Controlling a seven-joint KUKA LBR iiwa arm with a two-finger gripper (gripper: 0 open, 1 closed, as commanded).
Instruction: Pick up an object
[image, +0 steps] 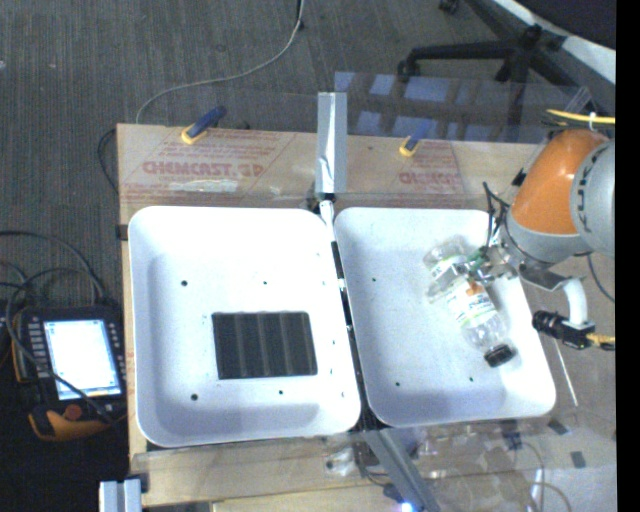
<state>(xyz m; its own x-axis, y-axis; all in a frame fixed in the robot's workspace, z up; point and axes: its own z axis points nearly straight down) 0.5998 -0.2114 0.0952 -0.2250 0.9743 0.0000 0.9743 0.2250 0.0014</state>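
Your target is the clear plastic bottle (478, 318), lying on its side in the right bin (400, 330), toward that bin's right wall, slanting from far-left to near-right with a dark cap at its near end. A coloured label shows through its middle. Because it is transparent against the white floor, its outline is faint; you cannot be sure where the body ends at the far end, where it merges with glinting clear parts.

Those glinting parts seem to belong to the hand (462, 265), which sits low over the far end of the bottle, reaching in from the right under the grey and orange arm (565, 195). It looks placed there to close on the bottle's upper part, but that is a judgement only. You cannot tell whether the hand is apart, together or clamped on anything: clear plastic, reflections and the arm's bulk confuse that spot.

The left bin (160, 300) carries a dark ribbed rectangular panel (265, 344) lying flat near its centre, well apart from the bottle. Both bins rest side by side on the tabletop (230, 165). Off to the left, on the floor, a handheld pendant (75, 360) with a lit screen lies among cables.
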